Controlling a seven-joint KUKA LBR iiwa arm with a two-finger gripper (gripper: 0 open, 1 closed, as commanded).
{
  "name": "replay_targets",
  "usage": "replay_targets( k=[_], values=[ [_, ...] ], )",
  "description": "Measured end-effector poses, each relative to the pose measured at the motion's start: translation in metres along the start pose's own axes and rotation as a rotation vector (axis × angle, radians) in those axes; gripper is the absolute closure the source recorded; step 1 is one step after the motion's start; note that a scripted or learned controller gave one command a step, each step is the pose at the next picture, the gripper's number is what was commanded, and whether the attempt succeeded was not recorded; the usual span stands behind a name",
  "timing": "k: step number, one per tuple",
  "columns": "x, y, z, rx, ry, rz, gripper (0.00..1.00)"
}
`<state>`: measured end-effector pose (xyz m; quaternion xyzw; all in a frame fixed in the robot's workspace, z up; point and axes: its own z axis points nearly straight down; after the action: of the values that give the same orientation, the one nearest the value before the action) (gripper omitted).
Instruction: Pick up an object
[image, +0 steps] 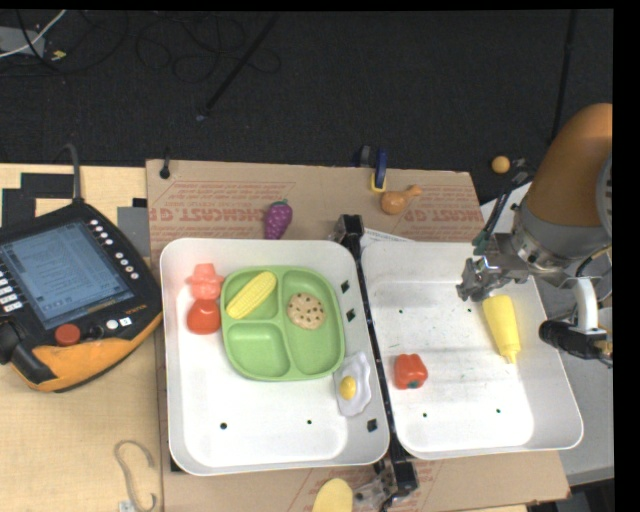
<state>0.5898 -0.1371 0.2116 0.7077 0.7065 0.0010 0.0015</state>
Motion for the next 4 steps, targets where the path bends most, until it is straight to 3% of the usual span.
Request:
replay_targets(
  k=[1,3,4],
  values=[
    [-0.002,0.0,-0.017,0.003,0.001,0.0,1.0],
    [0.095,0.004,-0.002,0.007,0.003,-0.005,1.0],
    [0.145,0.02,-0.002,0.005,0.003,-0.006,1.0]
  ],
)
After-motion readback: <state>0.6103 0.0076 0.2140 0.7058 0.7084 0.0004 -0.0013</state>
